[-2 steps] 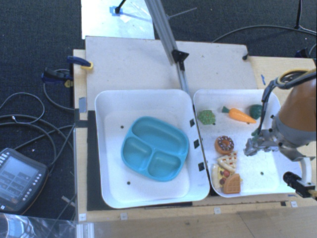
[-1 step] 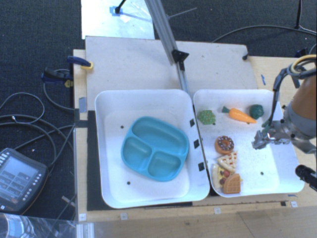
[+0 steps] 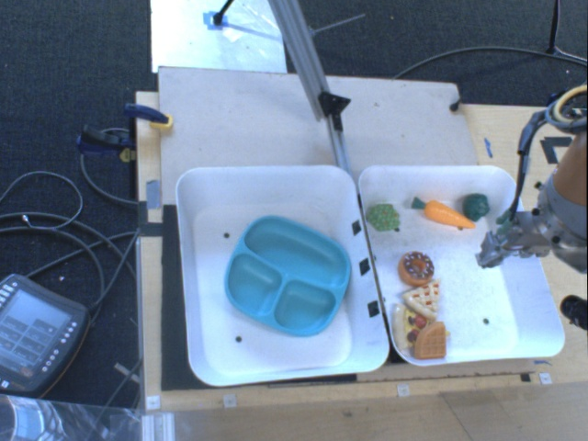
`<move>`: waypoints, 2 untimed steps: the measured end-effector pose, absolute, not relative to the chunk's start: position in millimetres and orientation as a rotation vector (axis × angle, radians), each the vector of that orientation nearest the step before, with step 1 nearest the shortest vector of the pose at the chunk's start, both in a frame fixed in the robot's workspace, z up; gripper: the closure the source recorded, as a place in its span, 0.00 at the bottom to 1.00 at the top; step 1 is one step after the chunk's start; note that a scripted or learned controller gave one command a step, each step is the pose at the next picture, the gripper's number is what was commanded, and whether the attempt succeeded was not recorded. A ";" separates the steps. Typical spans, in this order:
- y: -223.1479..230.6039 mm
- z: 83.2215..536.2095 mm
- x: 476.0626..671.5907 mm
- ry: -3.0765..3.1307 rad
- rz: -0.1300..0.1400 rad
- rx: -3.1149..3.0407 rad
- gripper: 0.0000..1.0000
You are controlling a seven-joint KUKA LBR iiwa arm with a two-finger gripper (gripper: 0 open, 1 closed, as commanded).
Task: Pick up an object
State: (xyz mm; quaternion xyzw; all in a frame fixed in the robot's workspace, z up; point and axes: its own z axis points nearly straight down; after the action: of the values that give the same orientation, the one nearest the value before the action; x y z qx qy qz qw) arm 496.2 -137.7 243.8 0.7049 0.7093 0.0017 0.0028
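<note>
The right bin (image 3: 528, 324) holds toy food: a green broccoli (image 3: 383, 216), an orange carrot (image 3: 446, 213), a dark green round piece (image 3: 476, 206), a chocolate donut (image 3: 416, 267), a pizza slice (image 3: 423, 298) and a brown waffle-like piece (image 3: 429, 340). My gripper (image 3: 491, 249) hangs over the right side of this bin, right of the donut and below the dark green piece. No toy shows between its tips.
The left bin (image 3: 197, 338) carries a blue divided plate (image 3: 288, 275). A grey pole (image 3: 303, 44) slants down to the seam between the bins. Clamps (image 3: 124, 131) sit at the bench's left edge; cables and a pendant (image 3: 37, 329) lie on the floor.
</note>
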 end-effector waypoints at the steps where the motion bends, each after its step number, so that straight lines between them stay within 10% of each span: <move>1: -85.2 252.9 502.7 2.232 0.007 2.207 1.00; 2: -36.1 239.8 509.5 2.234 0.002 2.210 1.00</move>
State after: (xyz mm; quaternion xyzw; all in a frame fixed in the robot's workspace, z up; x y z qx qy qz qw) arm 509.5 -36.1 239.8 0.7032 0.7110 0.0008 -0.0005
